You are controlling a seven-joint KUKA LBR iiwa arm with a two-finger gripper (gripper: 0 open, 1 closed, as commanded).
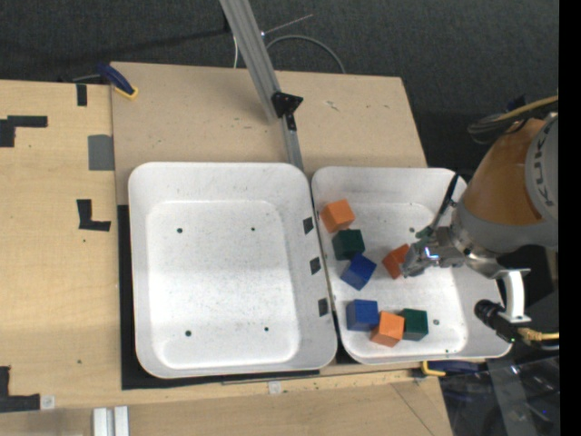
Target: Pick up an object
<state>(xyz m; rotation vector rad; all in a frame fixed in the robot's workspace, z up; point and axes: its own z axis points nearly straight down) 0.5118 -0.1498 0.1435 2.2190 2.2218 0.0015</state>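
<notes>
We see the gripper low inside the right bin, near its right wall, with the arm coming in over that side. Whether the jaws are apart or together, we cannot tell. A red-orange block lies right against the gripper's left side, which we judge to be the pick target, since the tool sits down at its level; we cannot confirm it is gripped.

The other blocks lie toward the bin's left wall and near edge: an orange block, a dark green block and a blue block in a loose column, then another blue block, a second orange block and a green block touching in a row. The left bin stands alongside on the bench.
</notes>
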